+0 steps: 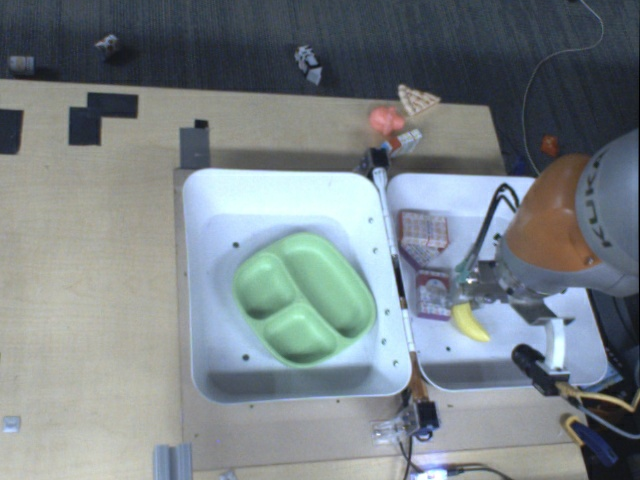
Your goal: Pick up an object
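Wooden bench at far left, with dark square marks near its back edge. Left bin next, white and shallow, holding a green tray with three sections, lying flat near the middle.

Between the two bins, a dark strip along the shared rim. Behind that rim, on the bench: a pink lump, a small red-and-white item, and a tan wedge just beyond.

Right bin beside the left one. Inside, near its left wall, a patterned packet toward the back and a smaller red-and-white packet in front of it, the two nearly touching. Just right of the smaller packet, a yellow banana on the bin floor, tilted, its upper end under the hand.

Hand low over the bin, directly above the banana's upper end and beside the smaller packet. Fingers too blurred and too hidden by the wrist to tell if apart or together; possibly touching the banana, not clearly clamped on it.

Arm at far right, orange band above grey wrist, reaching in over the right bin. Black cable looping along it.
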Robot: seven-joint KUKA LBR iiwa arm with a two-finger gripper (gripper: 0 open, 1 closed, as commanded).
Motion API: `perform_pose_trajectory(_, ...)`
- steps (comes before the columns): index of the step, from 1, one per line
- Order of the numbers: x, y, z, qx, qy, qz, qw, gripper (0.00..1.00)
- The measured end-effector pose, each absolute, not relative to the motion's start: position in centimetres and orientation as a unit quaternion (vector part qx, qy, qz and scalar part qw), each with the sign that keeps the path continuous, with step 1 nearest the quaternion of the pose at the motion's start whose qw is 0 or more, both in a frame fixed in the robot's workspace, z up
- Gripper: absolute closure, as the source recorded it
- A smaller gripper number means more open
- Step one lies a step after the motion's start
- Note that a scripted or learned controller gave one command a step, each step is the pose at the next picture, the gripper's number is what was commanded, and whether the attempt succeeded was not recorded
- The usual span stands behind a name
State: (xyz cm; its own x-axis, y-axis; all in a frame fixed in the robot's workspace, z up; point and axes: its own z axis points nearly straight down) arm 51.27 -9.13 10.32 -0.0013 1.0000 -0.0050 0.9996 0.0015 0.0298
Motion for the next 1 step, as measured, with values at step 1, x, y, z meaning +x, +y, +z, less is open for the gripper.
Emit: perform_pose_trajectory(1, 48.77, -0.89, 18.48, 0.706, 0.709, 0.0018, 0.001, 1.0)
